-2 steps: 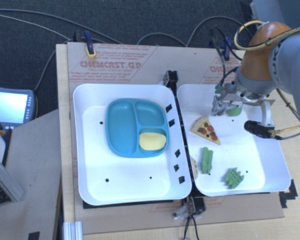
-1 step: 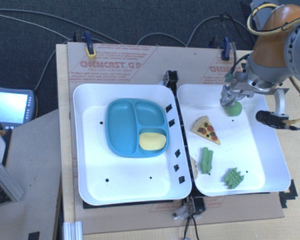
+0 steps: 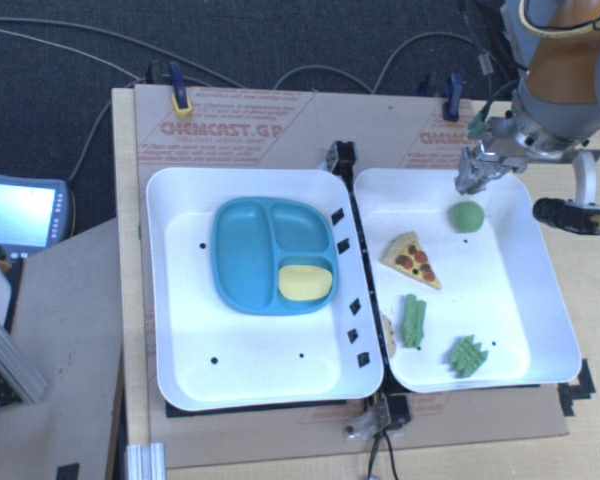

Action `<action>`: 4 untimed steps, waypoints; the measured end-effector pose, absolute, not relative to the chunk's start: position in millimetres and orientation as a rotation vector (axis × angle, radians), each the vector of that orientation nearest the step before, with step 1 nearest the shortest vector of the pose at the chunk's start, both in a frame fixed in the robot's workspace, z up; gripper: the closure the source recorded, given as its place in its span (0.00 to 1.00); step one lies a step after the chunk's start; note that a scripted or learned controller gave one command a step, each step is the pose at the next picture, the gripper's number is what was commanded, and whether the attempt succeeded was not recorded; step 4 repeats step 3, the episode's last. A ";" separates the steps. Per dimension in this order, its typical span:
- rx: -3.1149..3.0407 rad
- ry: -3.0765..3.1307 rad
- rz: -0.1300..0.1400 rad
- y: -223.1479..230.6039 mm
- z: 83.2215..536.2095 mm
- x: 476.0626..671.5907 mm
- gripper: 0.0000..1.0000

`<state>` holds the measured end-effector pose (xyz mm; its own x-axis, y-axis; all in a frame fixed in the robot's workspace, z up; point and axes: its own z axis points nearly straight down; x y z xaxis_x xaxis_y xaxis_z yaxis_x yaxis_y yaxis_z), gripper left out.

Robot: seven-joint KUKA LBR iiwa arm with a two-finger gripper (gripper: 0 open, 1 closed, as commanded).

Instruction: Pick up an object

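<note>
Small round green ball in right shallow white bin, near its far wall. Grey two-finger gripper just above ball, at bin's far rim; grasp state cannot be told. Nearby: toy pizza slice, two green toys. Left white bin: blue divided plate bearing yellow oval piece.

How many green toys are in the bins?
3, all in the right bin: a green ball just below the gripper, a long green piece near the middle, a leafy one near the front.
</note>
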<state>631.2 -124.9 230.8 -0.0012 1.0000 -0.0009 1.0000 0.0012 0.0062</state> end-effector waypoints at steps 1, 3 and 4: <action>2.219 2.229 -0.001 -72.1 231.1 615.9 1.00; 2.216 2.228 0.003 41.2 242.4 608.9 1.00; 2.216 2.228 0.003 41.2 242.4 608.9 1.00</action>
